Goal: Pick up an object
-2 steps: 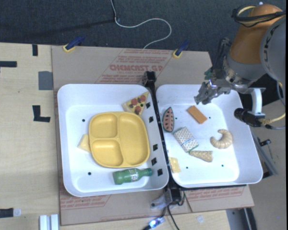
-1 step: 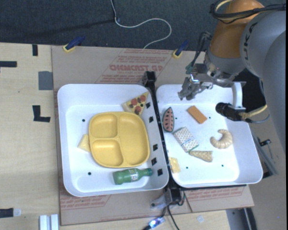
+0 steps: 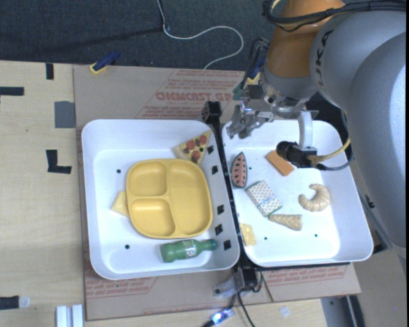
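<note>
From my feed: both bins, left (image 3: 99,182) and right (image 3: 347,216), look like smooth white plastic, slightly glossy. Yellow divided plate (image 3: 169,197) is matt plastic. Green bottle (image 3: 185,249) has a glossy sheen. Arm shell (image 3: 368,67) is smooth satin grey, orange band (image 3: 296,33) glossy. Gripper (image 3: 245,125) looks like bare metal. Cardboard sheet (image 3: 123,94) under the bins is matt brown; bench (image 3: 20,203) is pale wood-look, matt.

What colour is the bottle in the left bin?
Green, with a white label; the bottle lies on its side below the yellow tray in the camera view.

End effector (image 3: 244,125) above right bin (image 3: 347,251)
</note>
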Tool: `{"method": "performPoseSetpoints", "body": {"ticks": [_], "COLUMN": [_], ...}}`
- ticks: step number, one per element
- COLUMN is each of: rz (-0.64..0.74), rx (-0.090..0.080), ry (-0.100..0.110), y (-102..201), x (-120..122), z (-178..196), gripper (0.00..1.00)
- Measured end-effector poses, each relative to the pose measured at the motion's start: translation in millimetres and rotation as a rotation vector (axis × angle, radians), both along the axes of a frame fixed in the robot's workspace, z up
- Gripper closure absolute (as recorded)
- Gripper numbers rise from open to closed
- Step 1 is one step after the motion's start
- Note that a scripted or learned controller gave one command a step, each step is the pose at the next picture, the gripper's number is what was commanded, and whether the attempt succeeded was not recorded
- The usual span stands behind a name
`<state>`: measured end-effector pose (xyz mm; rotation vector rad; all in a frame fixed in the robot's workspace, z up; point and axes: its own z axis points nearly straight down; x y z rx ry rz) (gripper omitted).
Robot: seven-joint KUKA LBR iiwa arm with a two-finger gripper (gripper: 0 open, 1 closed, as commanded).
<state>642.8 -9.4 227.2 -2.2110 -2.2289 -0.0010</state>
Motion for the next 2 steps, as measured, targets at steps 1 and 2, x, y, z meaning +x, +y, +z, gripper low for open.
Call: {"method": "performPoseSetpoints", "body": {"ticks": [1, 2], "rz": [-0.005, -0.007], "rx": [0.0, -0.004], "ry": [0.001, 0.002], "y": [20, 13], "x": [-7, -15], "z": [7, -7], "gripper": [1.0, 1.0]}}
